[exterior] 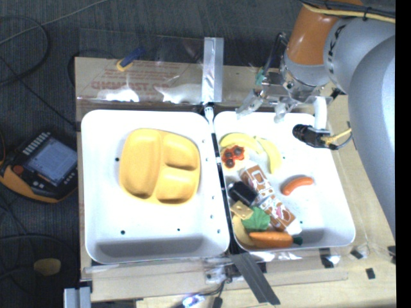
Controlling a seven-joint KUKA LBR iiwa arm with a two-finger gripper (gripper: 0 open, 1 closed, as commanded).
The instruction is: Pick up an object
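While the gripper (pixel 264 110) hung over the right bin's (pixel 334 197) far rim, its fingers spread wide and holding nothing, a sausage (pixel 297 184), banana (pixel 270 154), carrot (pixel 271 239) and snack bar (pixel 268 197) lay inside; a yellow tray (pixel 159 165) sat in the left bin (pixel 103 230).

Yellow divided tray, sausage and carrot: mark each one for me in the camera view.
yellow divided tray (pixel 158 165), camera view, on its middle ridge, left bin.
sausage (pixel 297 184), camera view, mid-length, right bin.
carrot (pixel 270 239), camera view, on its orange body, right bin's near edge.
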